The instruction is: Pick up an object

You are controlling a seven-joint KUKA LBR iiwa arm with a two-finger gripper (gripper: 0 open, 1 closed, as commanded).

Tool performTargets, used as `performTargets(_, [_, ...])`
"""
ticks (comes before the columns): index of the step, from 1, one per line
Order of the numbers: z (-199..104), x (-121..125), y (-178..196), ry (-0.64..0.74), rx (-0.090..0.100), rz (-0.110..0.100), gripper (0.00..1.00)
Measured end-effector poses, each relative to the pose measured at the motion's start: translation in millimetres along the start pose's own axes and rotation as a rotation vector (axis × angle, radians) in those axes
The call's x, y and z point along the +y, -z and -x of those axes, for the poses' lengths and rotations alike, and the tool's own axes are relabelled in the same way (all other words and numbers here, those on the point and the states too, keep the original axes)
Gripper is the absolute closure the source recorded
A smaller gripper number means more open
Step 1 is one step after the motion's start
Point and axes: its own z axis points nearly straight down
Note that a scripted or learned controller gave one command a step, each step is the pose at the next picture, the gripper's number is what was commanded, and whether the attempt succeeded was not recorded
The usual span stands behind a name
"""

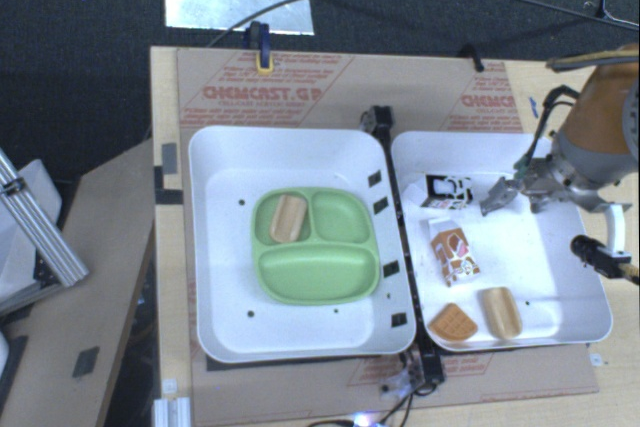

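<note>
Hovering with fingers apart, the pincer (512,192) is near, right of, the black-and-white packet (449,190).

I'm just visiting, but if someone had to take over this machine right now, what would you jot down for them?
Gripper: above the right bin, near its back, nothing seen between its fingers.
Right bin: black-and-white card, snack packet, waffle, bread roll.
Left bin: green tray with a bread piece in its top-left compartment.
Done: nothing picked up yet.
Left: lower onto one object, close, lift.
</note>
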Motion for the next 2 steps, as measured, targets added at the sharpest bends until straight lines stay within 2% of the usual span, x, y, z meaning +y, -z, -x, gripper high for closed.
performTargets(1, [0.4,2.4,14.6,0.001,-0.002,0.008,1.00])
performTargets(2, [-5.3,0.5,76.9,0.004,-0.002,0.010,1.00])
